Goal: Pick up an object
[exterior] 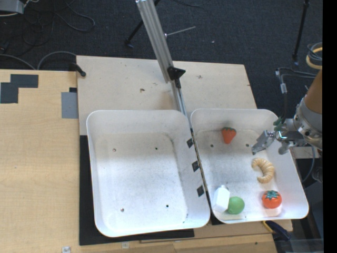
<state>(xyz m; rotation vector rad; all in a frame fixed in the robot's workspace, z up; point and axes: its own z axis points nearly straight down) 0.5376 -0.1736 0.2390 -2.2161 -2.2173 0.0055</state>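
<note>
Our end effector [261,143] hangs over the right edge of the right bin [247,114], its metal fingers [258,146] reaching in toward the left from the grey wrist, and we see nothing between them; they look parted a little, though at this size we would not swear how far. Four things lie in that bin: a small red strawberry-like piece [228,135] toward the far side, a pale curled croissant-shaped piece [264,170] just near of the end effector, a red tomato-like piece with a green top [271,199] in the near right corner, and a green ball [236,205] touching a white block [221,198] at the near left. The left bin [138,173] holds nothing we would go for. We judge the croissant-shaped piece the closest candidate, since it sits just beside the fingertips and apart from its neighbours. To take it well, we would bring the end effector over its middle, turn the fingers so they close across its narrow width and not along the curve, and descend straight until they straddle it before closing. The bin's right wall stands close, so we would keep the outer finger clear of it. The strawberry-like piece, alone in open floor, is a fair second choice.
</note>
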